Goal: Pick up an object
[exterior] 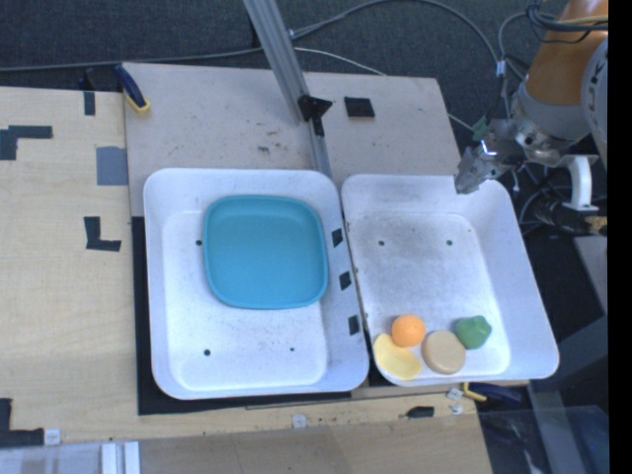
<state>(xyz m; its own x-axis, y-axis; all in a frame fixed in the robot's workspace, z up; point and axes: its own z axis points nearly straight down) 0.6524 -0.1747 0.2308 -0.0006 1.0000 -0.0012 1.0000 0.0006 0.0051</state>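
Observation:
Four small items cluster at the near edge of the right bin [434,255]: an orange ball [407,330], a yellow flat piece [395,359], a tan round piece [443,352] and a green lump [473,331]. My gripper [470,176] hangs over the bin's far right corner, well away from them, with nothing visible in it. The left bin [173,265] holds a blue square plate [265,251].
A slanted metal pole [286,57] crosses the bench behind the bins. Cables loop at the far right near the arm [563,77]. A blue and yellow tool [132,91] lies at the bench's far left corner.

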